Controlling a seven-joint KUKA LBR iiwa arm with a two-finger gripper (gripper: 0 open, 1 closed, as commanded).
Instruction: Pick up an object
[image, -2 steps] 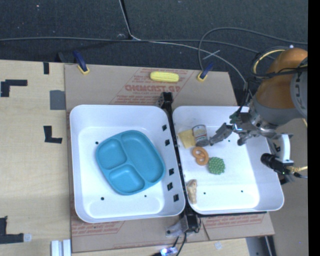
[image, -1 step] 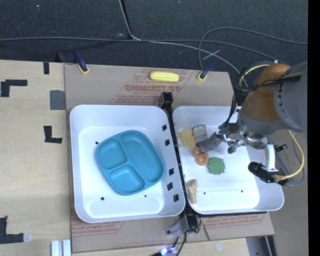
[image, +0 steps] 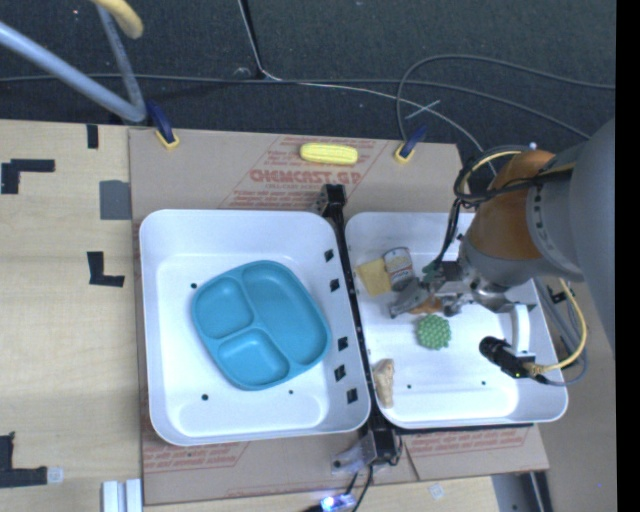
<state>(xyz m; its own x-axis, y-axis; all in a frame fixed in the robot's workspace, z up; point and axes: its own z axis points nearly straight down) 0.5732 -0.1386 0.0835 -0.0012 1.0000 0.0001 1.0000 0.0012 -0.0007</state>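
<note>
Hovering low in the right bin (image: 540, 400), the gripper (image: 418, 298) has its 2 fingers spread, holding nothing. The green ball (image: 433, 332) (likeliest target) sits just below-right of the fingertips, nearly touching.

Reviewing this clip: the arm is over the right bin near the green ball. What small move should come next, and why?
Probably a short shift toward the green ball before descending. The claw sits just up and left of it, between the ball and the small can, with nothing visibly gripped. Centring over the ball first should avoid nudging the can or the yellow piece.
</note>
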